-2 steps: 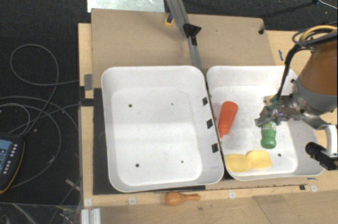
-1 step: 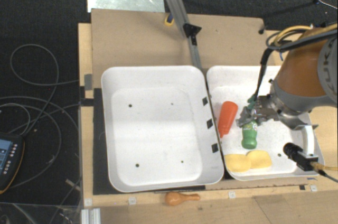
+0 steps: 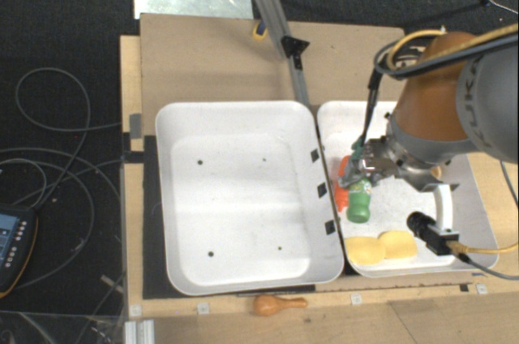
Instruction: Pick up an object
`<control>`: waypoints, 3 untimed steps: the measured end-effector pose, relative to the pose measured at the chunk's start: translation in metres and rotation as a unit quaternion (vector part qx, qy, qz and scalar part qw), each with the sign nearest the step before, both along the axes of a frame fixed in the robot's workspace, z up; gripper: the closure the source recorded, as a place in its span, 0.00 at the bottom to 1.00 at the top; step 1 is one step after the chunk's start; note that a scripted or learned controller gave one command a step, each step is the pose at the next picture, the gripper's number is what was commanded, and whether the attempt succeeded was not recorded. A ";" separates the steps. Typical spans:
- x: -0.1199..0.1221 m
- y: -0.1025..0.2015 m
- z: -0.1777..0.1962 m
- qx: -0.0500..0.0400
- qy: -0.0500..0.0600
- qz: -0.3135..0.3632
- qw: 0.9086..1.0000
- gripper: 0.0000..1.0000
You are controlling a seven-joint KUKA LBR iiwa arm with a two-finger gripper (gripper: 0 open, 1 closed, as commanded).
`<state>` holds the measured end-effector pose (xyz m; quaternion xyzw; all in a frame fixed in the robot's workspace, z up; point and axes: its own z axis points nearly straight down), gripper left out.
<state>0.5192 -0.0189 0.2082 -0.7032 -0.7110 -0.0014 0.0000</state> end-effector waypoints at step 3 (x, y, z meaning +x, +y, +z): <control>-0.003 0.102 0.028 -0.001 0.001 -0.002 1.000 0.00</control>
